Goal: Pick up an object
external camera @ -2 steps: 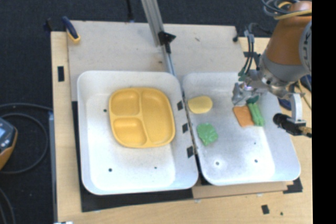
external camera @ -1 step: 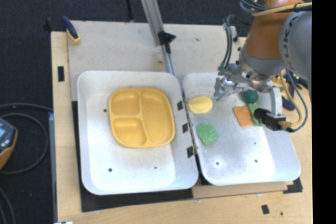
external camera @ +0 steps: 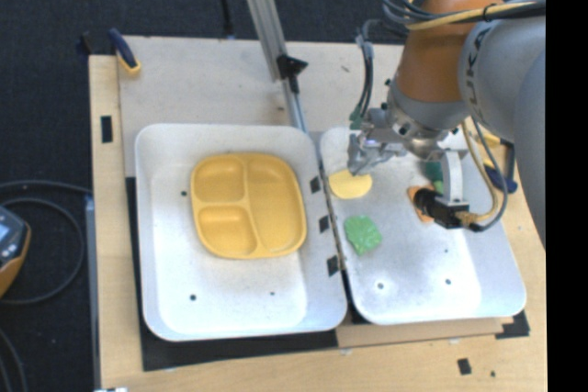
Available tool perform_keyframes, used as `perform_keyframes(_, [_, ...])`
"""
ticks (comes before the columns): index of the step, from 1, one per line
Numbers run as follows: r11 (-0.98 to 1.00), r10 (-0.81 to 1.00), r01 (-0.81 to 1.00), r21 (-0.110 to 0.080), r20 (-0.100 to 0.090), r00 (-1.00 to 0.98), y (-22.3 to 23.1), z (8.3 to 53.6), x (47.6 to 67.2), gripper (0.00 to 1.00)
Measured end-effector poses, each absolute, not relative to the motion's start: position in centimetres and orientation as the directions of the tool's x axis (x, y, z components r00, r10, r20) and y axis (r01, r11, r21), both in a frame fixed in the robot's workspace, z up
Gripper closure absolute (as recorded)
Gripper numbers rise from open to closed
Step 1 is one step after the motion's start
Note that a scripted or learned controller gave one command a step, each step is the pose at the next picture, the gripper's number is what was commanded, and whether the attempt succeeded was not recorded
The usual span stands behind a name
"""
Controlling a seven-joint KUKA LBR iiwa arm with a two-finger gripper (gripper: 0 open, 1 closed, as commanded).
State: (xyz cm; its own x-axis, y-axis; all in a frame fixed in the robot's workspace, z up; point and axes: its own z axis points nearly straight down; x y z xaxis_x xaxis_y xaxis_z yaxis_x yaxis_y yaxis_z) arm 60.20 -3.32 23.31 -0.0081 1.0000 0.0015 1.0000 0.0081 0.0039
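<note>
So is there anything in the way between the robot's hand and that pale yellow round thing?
Nothing visible. The hand hangs right over the yellow disc in the right bin, at its upper edge. The green piece lies below, apart from it.

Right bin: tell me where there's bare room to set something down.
The right bin has bare floor across its near half, below the green piece and out to the right rim. Its far left corner is crowded: the gripper hangs over the yellow disc, with the orange item just right of them.
</note>
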Motion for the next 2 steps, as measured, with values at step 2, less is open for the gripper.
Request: perform_keyframes(2, [0.008, 1.000, 1.000, 0.002, 0.001, -0.008, 7.9, 23.0, 60.7, 1.00])
